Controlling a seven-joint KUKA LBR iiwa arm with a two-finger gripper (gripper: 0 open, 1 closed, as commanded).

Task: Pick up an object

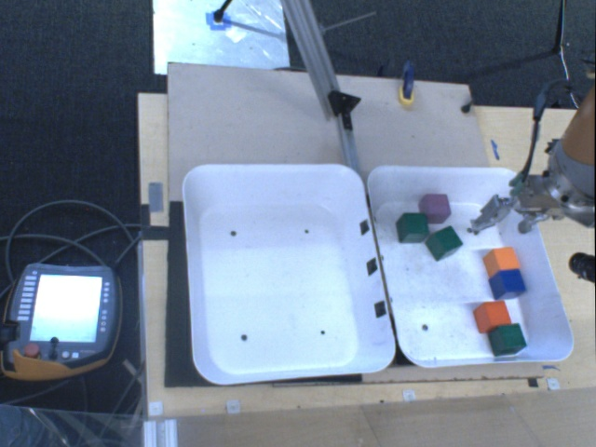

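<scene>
You are looking at a robotics lab: a teach pendant lies left of the tabletop, on dark carpet.

I count two white bins: the left bin and the right bin. In the right one lie seven blocks. Three are green, two are orange, one is purple, and one is blue. One teach pendant sits off to the left of the bench.
</scene>
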